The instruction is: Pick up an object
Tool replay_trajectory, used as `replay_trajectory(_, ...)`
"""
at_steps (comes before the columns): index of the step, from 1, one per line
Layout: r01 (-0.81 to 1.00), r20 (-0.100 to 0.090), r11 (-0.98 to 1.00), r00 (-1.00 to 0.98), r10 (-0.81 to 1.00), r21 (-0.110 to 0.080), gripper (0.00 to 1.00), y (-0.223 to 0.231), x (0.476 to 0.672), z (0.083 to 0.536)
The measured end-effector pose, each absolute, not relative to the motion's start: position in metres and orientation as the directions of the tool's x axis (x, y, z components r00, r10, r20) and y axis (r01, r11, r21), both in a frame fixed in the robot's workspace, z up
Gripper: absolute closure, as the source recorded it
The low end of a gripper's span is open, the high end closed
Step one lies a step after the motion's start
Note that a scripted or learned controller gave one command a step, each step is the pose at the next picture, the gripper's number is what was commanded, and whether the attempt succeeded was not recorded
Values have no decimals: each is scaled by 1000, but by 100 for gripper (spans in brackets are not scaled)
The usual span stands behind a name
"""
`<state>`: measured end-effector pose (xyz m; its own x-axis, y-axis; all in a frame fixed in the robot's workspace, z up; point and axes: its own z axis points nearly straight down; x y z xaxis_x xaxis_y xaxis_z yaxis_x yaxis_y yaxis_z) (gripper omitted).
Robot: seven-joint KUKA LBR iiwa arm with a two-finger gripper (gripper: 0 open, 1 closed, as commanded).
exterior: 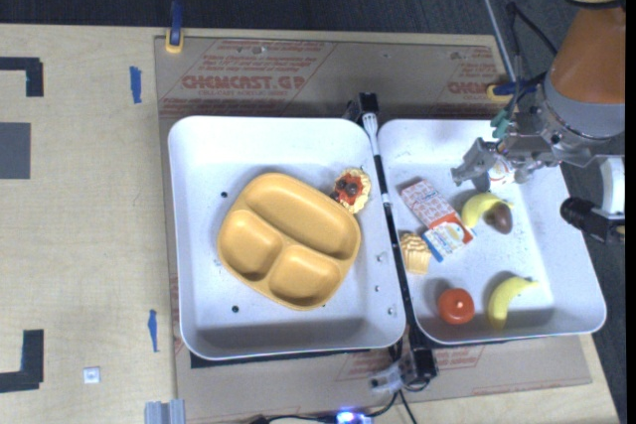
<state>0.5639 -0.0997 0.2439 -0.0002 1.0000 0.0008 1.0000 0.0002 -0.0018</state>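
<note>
From above, my gripper point(494, 164) hangs over the right bin point(566, 313); I cannot tell how far my fingers are parted or whether they hold anything. Below lie two smooth curved bananas point(484, 209) point(507, 295), one round glossy tomato point(456, 305) and two flat printed packets point(425, 202) point(448, 236), with bare floor along the far wall. The left bin point(199, 154) holds one smooth yellow three-compartment tray point(288, 239).

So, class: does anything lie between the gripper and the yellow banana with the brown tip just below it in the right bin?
Nothing visible does. The gripper hangs just above the yellow brown-tipped banana.
</note>
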Motion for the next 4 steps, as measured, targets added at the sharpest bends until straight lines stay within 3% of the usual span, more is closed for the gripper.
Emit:
replay_trajectory(1, 1000, 0, -1, 1, 1000, -1, 0, -154, 561, 119)
replay_trajectory(2, 1000, -1, -1, 1, 1000, 11, 0, -94, 533, 90)
replay_trajectory(3, 1000, -9, -4, 4, 1000, 22, 100, -97, 536, 102)
replay_trajectory(4, 1000, -3, -1, 1, 1000, 8, 100, -101, 501, 87)
